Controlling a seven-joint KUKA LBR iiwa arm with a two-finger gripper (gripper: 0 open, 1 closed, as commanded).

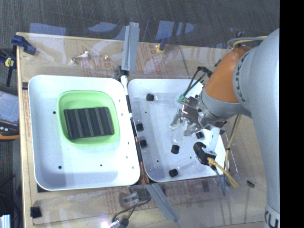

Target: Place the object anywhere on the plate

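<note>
The gripper hangs over the right bin, its metal parts a blurred tangle — I cannot tell how it is set. The dark ribbed object lies flat on the green plate in the left bin, its long axis running left to right, ribs crosswise.

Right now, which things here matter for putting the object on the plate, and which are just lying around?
For the job: green plate, dark ridged block lying on it, gripper over the right bin.
Lying about: small black pieces in that bin, blue clamp.
</note>
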